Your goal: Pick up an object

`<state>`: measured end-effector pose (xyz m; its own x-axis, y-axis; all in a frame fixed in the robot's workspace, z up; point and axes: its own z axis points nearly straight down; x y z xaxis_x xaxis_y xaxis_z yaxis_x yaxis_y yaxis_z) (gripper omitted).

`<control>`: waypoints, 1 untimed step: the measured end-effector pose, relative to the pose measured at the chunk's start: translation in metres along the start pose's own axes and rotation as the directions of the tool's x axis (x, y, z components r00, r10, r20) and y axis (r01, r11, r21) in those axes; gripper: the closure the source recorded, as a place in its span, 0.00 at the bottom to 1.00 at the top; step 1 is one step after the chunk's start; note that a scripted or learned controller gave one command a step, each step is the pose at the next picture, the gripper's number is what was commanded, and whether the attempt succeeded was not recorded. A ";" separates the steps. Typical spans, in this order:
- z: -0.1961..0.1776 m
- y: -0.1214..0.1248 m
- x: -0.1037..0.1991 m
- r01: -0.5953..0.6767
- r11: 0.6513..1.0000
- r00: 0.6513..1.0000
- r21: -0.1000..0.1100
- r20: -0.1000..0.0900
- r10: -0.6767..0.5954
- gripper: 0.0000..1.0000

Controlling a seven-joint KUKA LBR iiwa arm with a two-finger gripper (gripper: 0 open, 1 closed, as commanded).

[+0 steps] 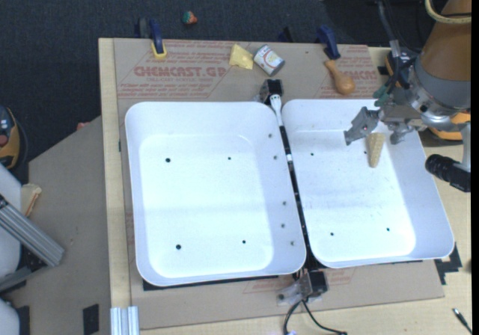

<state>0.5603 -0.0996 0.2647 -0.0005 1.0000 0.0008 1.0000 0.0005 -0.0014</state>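
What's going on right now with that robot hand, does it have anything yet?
Hand over right bin, upper area. Tan cone-shaped piece hangs at its tip; grip unconfirmed. Nothing else nearby in that bin.

We read red lettering on the brown board [187, 72] under the bins — "CHEMCAST GP". It repeats, partly hidden, at the board's right end — unreadable there.
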 end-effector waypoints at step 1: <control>-0.096 0.032 0.018 0.004 1.000 1.000 -0.016 0.003 -0.004 0.00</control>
<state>0.5929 -0.0817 0.3611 -0.0043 1.0000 -0.0021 0.9999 0.0043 0.0146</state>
